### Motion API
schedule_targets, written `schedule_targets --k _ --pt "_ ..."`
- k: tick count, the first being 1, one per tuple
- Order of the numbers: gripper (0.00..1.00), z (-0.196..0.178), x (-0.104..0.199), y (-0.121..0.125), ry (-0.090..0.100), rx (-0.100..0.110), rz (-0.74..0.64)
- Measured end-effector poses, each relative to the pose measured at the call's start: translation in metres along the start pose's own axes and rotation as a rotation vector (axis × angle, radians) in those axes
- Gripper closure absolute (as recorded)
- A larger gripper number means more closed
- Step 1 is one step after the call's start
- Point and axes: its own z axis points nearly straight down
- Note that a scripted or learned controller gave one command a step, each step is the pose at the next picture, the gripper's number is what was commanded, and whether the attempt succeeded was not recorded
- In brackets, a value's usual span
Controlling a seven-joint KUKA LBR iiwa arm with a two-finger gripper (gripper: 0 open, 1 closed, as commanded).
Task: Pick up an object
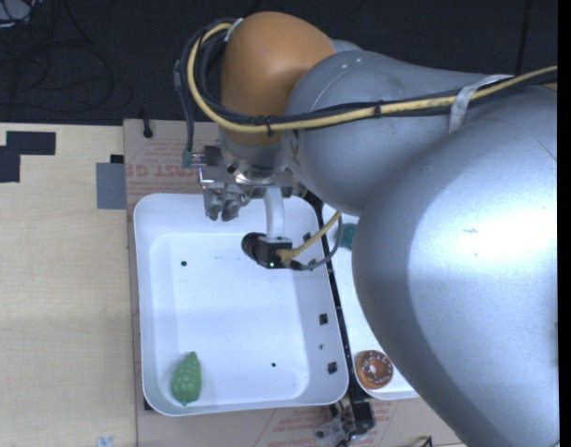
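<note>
Beneath us, the left bin (155, 250) holds a green lump (185, 378) near its front corner, well apart from our gripper (222, 209) at the rear rim, grip unreadable.

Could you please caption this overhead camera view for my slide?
KUKA arm's gripper hovers over the left bin's far edge; a green object lies in its near corner.

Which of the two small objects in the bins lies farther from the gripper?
Probably the green, leaf-shaped lump, in the left bin's near-left corner. The brown ring doughnut sits in the other bin, beside the divider, slightly closer to the gripper.
</note>
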Motion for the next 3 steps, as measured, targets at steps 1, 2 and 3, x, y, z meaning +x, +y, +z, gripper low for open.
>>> schedule_targets --k 1,2,3 --pt "1.00 0.024 0.030 0.000 -0.001 0.002 0.002" --pt "1.00 -0.045 -0.033 -0.019 -0.001 -0.005 0.009" --pt "1.00 -0.055 0.045 0.001 0.001 -0.003 -0.001"
